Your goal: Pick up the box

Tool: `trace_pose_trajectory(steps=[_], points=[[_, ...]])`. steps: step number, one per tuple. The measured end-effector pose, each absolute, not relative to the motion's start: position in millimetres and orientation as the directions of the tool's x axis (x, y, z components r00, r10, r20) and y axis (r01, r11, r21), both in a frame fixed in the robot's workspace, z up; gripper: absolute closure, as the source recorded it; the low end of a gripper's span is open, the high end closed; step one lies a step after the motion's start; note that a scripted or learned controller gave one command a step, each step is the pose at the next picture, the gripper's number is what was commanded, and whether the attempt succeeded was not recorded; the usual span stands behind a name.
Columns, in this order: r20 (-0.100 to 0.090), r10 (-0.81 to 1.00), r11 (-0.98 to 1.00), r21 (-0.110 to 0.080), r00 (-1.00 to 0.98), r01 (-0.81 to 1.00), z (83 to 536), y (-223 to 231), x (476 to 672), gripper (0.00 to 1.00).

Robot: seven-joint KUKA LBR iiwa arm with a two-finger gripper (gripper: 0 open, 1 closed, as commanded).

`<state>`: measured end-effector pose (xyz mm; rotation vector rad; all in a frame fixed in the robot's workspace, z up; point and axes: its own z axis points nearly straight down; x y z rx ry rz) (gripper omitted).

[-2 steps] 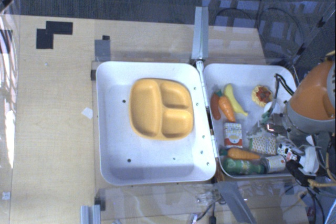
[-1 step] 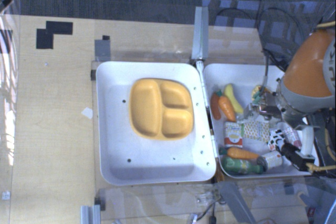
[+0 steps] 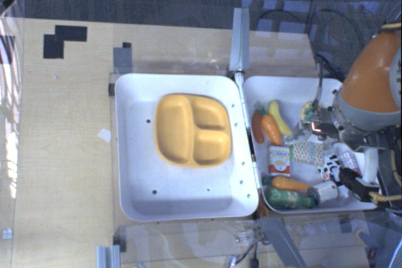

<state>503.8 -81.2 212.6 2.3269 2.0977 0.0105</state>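
The box (image 3: pixel 279 159) lies flat in the right bin (image 3: pixel 251 88), near its left wall, just right of the divider between the bins. It is a small carton, red and white print with an orange picture, long side running near-to-far. Far of it sit two carrots (image 3: pixel 271 129) and a banana (image 3: pixel 278 117); on its near side another carrot (image 3: pixel 289 184) and a green bottle (image 3: pixel 287 198); to its right a patterned packet (image 3: pixel 308 150), touching or nearly so. The left bin holds a yellow tray (image 3: pixel 191 129). The arm (image 3: pixel 370 81) reaches in from the right, and the gripper (image 3: pixel 314 127) hangs over the far-right part of the right bin, right of the box and not on it; I cannot tell its opening from this view. My reading: thin card, light, probably hollow, so it will dent under hard squeeze; printed faces likely slick. I would come straight down and pinch across the short width, left and right edges, mid-length, minding the bin wall and the packet.
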Motion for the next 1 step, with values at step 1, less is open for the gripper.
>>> trace_pose_trajectory(steps=[1], points=[[0.000,0.998,-0.055,0.003,0.055,0.998,212.8,-20.6,550.0,1.00]])
